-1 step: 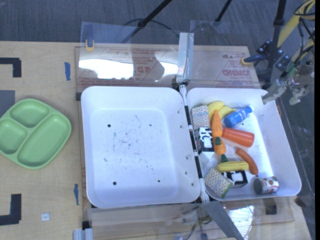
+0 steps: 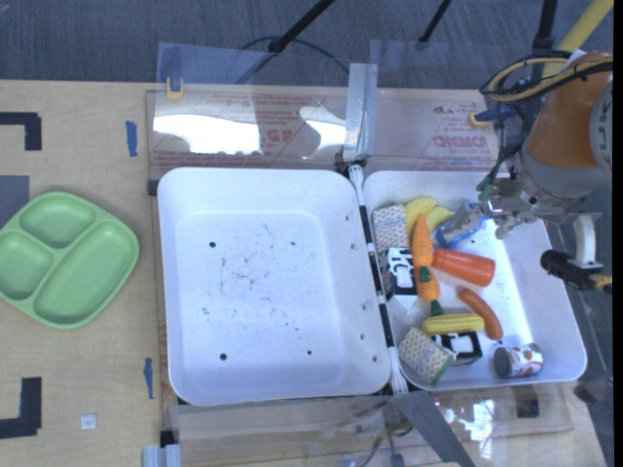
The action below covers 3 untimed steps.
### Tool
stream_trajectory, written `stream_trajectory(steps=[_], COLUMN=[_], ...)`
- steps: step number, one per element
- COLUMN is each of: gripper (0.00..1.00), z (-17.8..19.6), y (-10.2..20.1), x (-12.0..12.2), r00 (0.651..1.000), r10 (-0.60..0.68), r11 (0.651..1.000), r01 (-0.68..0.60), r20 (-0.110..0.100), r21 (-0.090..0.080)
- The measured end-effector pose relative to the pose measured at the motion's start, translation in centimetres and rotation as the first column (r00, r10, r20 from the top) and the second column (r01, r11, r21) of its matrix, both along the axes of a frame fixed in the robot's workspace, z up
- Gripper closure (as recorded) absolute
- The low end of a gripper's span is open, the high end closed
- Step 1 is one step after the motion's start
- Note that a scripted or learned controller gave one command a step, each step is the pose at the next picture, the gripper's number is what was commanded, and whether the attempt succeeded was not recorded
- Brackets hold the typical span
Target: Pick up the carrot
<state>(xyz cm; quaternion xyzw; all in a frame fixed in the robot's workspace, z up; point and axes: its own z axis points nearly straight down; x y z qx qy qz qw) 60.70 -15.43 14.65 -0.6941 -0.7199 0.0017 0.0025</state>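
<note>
I can't tell the gripper's state; I'd centre it over the carrot, straddling its slim width, clear of the banana.

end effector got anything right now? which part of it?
Nothing held. The end effector hovers over the right bin; the carrot lies apart among the other items.

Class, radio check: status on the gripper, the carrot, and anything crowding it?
Gripper over right bin, holding nothing seen. Carrot lying in that bin, untouched. Banana and orange bottle crowd it.
</note>
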Motion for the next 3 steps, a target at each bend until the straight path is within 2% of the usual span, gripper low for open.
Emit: stream_trajectory(steps=[1, 2, 3], gripper=[0.00, 0.00, 0.00], z=[2.4, -2.2, -5.5], y=[2.2, 5.0, 5.4], x=[2.6, 3.4, -2.4], r00=[0.999, 0.997, 0.975], r10=[-0.033, 0.074, 0.221], r11=[0.999, 0.997, 0.975], r01=[0.033, -0.074, -0.221], r20=[0.003, 0.005, 0.005], r21=[-0.001, -0.001, -0.001])
